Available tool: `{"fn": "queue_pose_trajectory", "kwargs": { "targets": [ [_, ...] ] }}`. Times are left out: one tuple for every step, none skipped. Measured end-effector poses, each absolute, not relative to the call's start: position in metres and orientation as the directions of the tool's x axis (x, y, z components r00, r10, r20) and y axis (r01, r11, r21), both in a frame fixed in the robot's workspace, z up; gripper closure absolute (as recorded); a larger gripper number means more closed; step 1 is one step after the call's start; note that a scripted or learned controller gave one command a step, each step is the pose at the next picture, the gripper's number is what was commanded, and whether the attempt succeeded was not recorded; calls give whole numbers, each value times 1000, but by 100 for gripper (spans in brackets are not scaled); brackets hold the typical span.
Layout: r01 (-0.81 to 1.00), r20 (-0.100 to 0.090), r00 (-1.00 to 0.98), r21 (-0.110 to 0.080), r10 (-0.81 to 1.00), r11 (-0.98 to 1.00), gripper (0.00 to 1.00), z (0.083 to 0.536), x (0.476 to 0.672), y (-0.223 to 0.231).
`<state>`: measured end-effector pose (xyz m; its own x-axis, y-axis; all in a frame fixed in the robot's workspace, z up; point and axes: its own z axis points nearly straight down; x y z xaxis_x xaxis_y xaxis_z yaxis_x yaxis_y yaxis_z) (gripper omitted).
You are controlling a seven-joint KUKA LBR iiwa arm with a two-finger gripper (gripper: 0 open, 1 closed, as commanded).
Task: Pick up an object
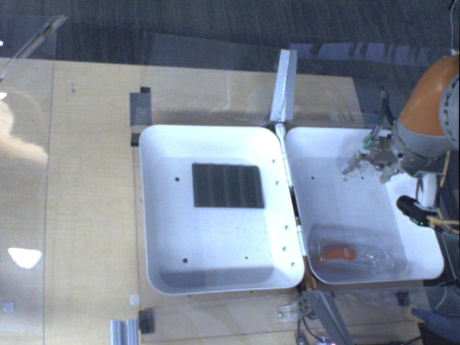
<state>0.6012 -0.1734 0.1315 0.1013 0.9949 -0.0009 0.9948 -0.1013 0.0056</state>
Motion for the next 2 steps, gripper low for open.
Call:
{"fn": "queue_pose_trajectory", "kwargs": {
  "targets": [
    [986,-1,166,7,986,-166,0,244,553,-179],
    [887,0,461,4,887,-461,0,262,500,-179]
  ]
}}
